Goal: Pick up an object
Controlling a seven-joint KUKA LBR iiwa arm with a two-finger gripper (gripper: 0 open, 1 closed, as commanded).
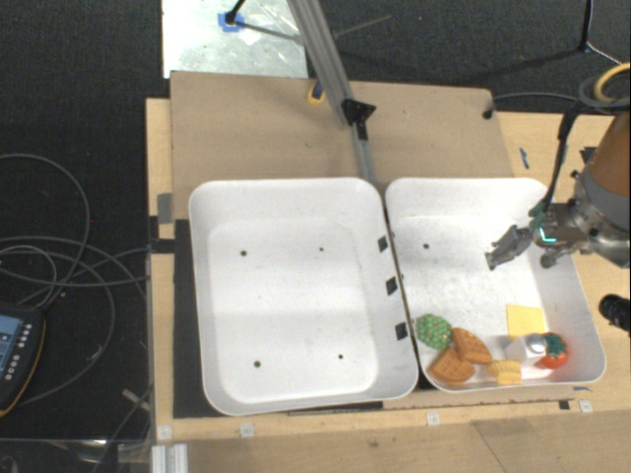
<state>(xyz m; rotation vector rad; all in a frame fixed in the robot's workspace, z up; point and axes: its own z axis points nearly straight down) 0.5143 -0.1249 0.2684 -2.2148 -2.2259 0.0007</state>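
Nearest the camera, along the near wall of the right-hand shallow white bin [463, 205], a small heap of objects lies together. Largest to smallest, the scene reads so: the light wooden bench [296, 126] bears both bins; the left-hand shallow white bin [286, 294] sits touching the right one along a seam marked by small black clips.

From the right edge reaches the grey arm with its orange band [611, 166], and its dark two-finger gripper [503, 249] hangs over the middle of the right bin, pointing left, well apart from the heap. Whether its fingers are spread or closed cannot be told, and nothing is visible between them.

In the heap, a flat yellow square block [525, 319] lies farthest from the near wall. Two orange-brown waffle-textured pieces [460, 357] overlap just left of centre. A bumpy green round object [432, 330] touches their far-left side. A white-and-red object [545, 349] rests at the right end, and a small yellow ridged piece [506, 371] lies between it and the waffle pieces.
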